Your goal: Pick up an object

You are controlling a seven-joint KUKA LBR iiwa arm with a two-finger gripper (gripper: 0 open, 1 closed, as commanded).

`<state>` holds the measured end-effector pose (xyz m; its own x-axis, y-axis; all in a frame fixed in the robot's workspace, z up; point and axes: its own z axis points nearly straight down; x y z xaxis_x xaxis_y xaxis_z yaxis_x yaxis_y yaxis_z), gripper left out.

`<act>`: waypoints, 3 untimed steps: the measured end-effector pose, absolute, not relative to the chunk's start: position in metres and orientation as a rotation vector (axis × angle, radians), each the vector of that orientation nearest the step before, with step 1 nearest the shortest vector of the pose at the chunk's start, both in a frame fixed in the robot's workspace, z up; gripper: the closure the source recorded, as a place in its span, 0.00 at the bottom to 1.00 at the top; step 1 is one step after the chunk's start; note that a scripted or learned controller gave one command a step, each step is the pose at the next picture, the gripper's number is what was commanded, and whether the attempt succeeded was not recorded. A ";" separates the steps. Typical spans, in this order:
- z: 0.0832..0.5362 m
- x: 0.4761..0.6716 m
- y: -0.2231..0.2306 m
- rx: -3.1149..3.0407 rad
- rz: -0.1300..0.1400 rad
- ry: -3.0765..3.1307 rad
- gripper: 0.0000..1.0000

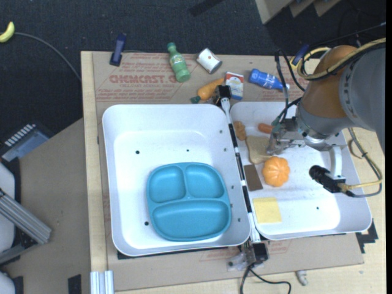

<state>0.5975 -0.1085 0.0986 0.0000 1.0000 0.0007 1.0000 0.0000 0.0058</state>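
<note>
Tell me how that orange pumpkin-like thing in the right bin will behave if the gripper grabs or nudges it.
The orange pumpkin looks round and ribbed, so a nudge would probably roll it across the right bin. Its curved sides may slip out of a two-finger pinch. It looks like a toy, so likely light; the gripper sits just above it.

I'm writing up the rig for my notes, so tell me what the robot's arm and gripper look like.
The arm is bulky and rounded, grey, with a glossy orange band above the wrist. Black and yellow cables loop around its upper side. Below the band, a metallic grey wrist section narrows to the small gripper, too small to make out in detail.
</note>
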 end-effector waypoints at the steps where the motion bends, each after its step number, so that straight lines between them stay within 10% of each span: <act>1: 0.098 0.597 -0.108 2.219 0.007 2.220 0.00; 2: 0.084 0.546 -0.099 2.224 -0.002 2.223 0.00; 3: 0.097 0.548 -0.099 2.220 0.005 2.217 1.00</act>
<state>0.5484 -0.0995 0.0966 0.0012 1.0000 -0.0006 1.0000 -0.0012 0.0052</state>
